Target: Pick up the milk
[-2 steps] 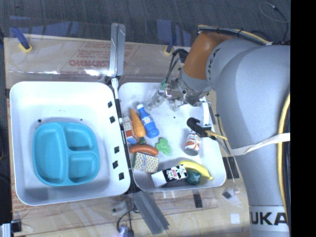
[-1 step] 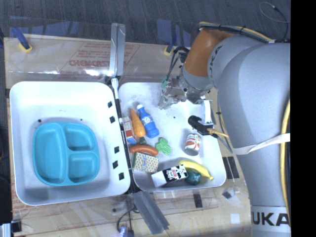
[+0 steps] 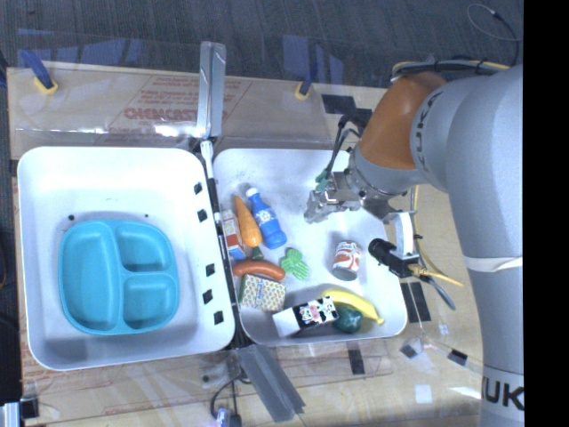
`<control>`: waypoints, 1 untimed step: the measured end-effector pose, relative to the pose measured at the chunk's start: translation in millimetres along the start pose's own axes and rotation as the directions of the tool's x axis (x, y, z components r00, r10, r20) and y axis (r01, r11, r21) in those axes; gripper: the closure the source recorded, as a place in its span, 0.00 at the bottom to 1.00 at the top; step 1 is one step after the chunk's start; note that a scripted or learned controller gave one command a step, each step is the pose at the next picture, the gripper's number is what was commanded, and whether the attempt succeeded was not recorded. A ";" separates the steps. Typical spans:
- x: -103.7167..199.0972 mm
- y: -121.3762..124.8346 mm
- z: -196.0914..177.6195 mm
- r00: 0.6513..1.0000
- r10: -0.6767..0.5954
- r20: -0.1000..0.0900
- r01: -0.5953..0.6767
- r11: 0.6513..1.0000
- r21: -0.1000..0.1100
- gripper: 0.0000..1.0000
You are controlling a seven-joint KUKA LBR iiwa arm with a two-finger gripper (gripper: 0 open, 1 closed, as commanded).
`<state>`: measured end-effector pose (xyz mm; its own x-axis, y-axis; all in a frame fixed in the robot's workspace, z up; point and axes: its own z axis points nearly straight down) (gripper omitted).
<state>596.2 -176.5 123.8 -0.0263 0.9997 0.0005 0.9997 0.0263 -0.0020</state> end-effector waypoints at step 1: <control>-4.8 19.8 -7.9 1.000 -0.014 0.000 0.014 1.000 -0.001 1.00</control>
<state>616.2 -180.8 131.6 -0.0401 0.9992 0.0005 0.9992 0.0401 -0.0006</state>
